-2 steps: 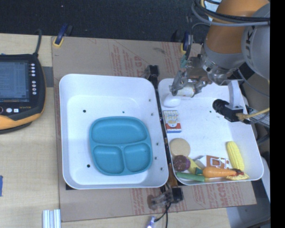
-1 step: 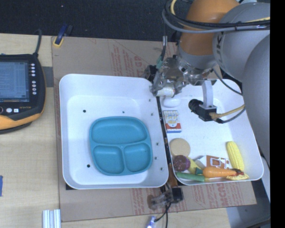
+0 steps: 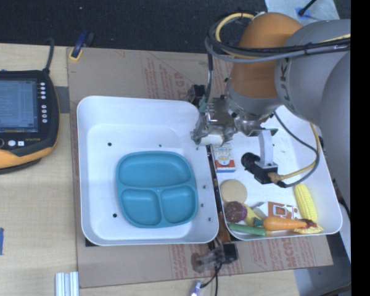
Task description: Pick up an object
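Carrot (image 3: 282, 224) lies lengthwise left-right; tool (image 3: 211, 134) above carton (image 3: 223, 156), grip state unclear.

Both white bins (image 3: 92, 165) look like smooth, slightly glossy plastic, same for the teal divided plate (image 3: 155, 189). The worktop (image 3: 24, 227) reads as pale matt wood, covered by printed brown cardboard (image 3: 142, 73).

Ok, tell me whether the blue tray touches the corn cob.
Apart. The camera view shows the blue tray lying in the left bin and the corn cob in the right bin, separated by both bin walls.
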